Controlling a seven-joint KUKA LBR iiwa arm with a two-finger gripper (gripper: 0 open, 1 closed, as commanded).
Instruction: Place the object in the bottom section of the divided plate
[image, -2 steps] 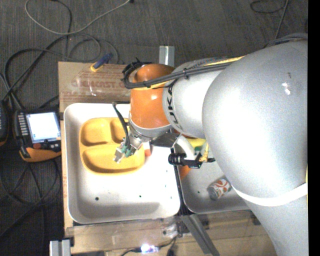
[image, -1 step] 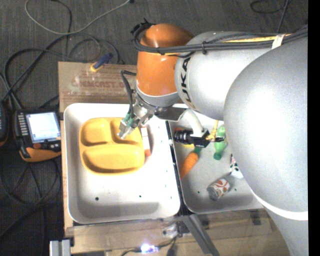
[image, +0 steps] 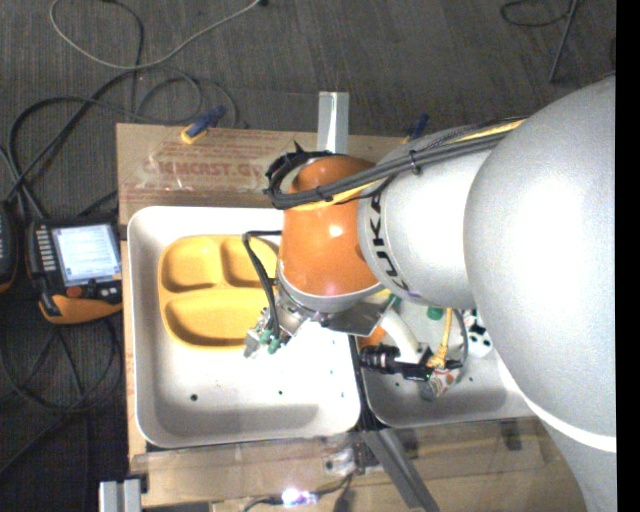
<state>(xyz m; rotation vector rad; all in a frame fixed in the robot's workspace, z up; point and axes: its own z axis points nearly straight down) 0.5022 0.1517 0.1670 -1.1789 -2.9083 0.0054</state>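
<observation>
A yellow divided plate (image: 200, 300) lies in the upper left of the left white bin (image: 240, 400). It has two small sections at the top and one wide section (image: 205, 320) along the bottom. My gripper (image: 264, 342) hangs under the orange wrist band, over the right end of that bottom section, just at the plate's lower right rim. I cannot make out anything held in it. The arm covers the plate's right side and most of the right bin.
The right bin (image: 470, 405) holds several small items beside the arm: an orange piece (image: 376, 356), a green piece (image: 434, 314) and a white piece with dark spots (image: 479, 342). A handheld screen unit (image: 78, 255) lies left of the bench.
</observation>
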